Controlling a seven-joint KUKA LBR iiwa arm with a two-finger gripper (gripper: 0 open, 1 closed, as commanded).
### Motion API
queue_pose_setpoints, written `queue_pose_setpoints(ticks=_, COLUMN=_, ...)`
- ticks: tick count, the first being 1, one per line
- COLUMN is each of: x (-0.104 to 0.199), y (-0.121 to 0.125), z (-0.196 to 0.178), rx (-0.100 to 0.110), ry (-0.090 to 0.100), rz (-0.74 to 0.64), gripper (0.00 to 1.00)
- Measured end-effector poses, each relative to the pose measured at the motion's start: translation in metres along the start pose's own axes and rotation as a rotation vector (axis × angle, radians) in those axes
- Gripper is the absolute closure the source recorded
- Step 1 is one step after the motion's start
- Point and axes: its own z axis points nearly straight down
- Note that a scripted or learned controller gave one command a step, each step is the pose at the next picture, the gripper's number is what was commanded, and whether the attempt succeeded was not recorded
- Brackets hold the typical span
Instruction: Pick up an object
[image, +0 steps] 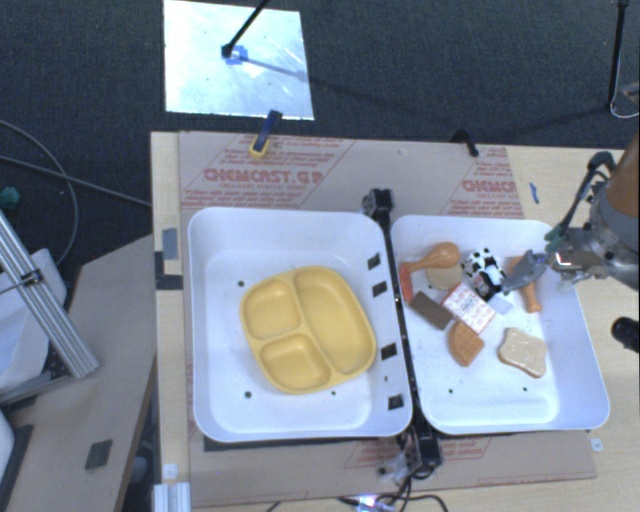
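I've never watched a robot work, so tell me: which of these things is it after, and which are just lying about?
Part of the job:
claw
right bin with toy foods: drumstick, slice of bread, waffle, brown bar, black-and-white toy

Just lying about:
yellow divided plate in the left bin
cardboard sheet

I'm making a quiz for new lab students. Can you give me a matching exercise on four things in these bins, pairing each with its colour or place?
Things:
1. divided tray
2. bread slice
3. cow toy
4. brown block

Descriptions:
A. black and white, near the gripper
B. yellow, alone in the left bin
C. dark, flat, close to the divider between the bins
D. pale tan, towards the near right corner of the right bin

Pairs: 1-B, 2-D, 3-A, 4-C
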Motion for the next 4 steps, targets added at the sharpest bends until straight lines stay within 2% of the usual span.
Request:
queue_pose_setpoints(ticks=1, x=0.011, y=-0.052, z=0.111, rx=0.011, ry=0.004, rz=0.003, gripper=0.00)
queue_pose_setpoints(ticks=2, x=0.059, y=-0.049, z=0.176, rx=0.001, ry=0.002, rz=-0.003, gripper=0.00)
queue_pose_setpoints(ticks=3, x=0.029, y=-0.049, z=0.173, rx=-0.001, ry=0.000, rz=0.003, gripper=0.00)
queue_pose_setpoints(ticks=4, x=0.066, y=0.001, z=0.173, rx=-0.004, ry=0.000, rz=-0.005, gripper=0.00)
